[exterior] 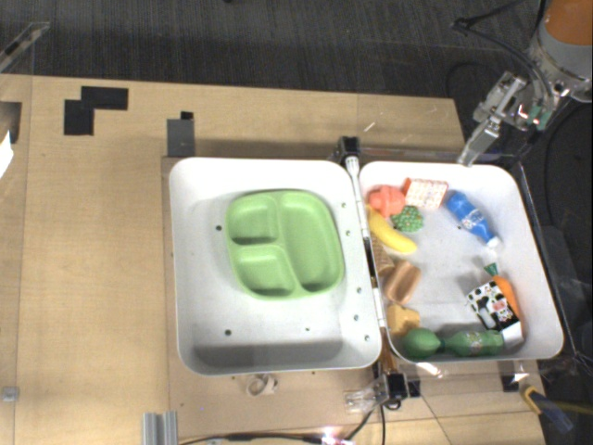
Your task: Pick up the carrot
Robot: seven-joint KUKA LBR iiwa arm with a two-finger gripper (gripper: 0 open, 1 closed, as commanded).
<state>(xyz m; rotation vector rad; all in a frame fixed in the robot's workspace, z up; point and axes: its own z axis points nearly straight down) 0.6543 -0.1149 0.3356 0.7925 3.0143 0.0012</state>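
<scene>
Carrot (505,292): you see it lying in the right bin (530,213) near the right wall, a short orange piece with a green tip, touching the black-and-white cow toy (487,306) just beside it. Nothing is lifted yet; the whole pick remains. The hand (491,119) hangs above the worktop (83,276) beyond the bin's far right corner, well apart from the carrot; whether it is spread you cannot tell.

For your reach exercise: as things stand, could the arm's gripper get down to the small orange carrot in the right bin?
Probably yes, though tightly: the gripper hangs above the bin's far rim, and the small orange carrot lies uncovered, with the black-and-white carton against it.
</scene>
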